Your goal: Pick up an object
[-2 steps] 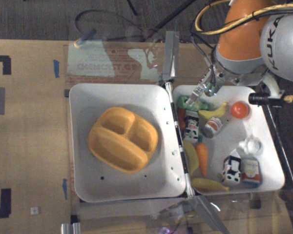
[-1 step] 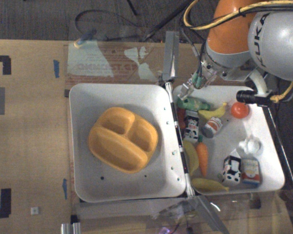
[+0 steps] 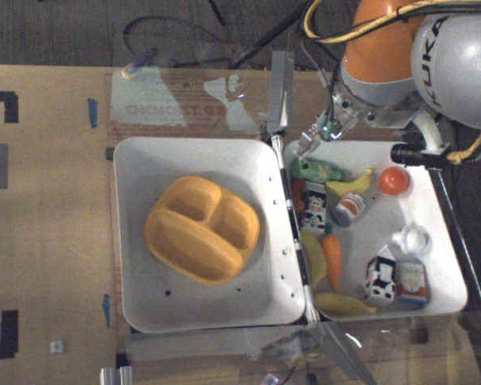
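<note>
**Two bins, contents as they lie**

Left bin (image 3: 136,295): one item. A yellow-orange divided plate (image 3: 202,228) with three compartments, lying tilted across the middle of the bin floor, clear of all four walls.

Right bin (image 3: 453,283): many small items, mostly crowded toward the wall it shares with the left bin.
- Green toy (image 3: 317,169), at the far corner by the shared wall.
- Yellow banana (image 3: 349,185), just beside the green toy and touching it.
- Small can (image 3: 347,209) with a red and white label, lying on its side below the banana.
- Small printed carton (image 3: 313,206), dark and red, against the shared wall.
- Red-orange ball (image 3: 394,180), near the far wall, apart from the cluster.
- Orange carrot (image 3: 332,261), lying lengthwise beside a pale yellow piece (image 3: 313,257) that rests along the shared wall.
- Second yellow banana (image 3: 341,303), along the near wall.
- Black and white cow-pattern carton (image 3: 379,279), next to a red-labelled packet (image 3: 411,283).
- Clear plastic cup (image 3: 410,239), just above the packet.

My gripper (image 3: 314,140): poised at the far corner of the right bin, just above the green toy. Nothing is visibly held; I cannot tell how my jaws stand from this slant.
</note>
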You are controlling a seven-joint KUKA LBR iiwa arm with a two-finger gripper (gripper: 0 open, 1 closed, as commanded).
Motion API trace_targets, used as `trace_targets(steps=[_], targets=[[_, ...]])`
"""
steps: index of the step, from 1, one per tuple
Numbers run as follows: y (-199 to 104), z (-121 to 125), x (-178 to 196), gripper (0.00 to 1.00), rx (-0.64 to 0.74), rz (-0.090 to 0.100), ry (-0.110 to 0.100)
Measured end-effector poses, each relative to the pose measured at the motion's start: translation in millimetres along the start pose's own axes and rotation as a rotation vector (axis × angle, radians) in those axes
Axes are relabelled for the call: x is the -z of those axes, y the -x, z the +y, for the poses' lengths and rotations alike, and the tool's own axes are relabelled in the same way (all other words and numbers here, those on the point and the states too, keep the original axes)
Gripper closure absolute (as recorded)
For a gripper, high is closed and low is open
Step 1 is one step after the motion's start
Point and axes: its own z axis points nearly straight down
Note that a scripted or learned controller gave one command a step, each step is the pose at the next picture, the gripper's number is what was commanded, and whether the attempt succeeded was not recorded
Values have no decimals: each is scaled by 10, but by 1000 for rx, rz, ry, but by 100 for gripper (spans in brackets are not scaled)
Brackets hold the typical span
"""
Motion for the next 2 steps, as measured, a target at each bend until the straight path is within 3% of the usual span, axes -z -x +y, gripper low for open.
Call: trace_targets(steps=[1,2], targets=[[11,11,111,100,0,-5,5],[413,-83,430,100,218,3,-4]])
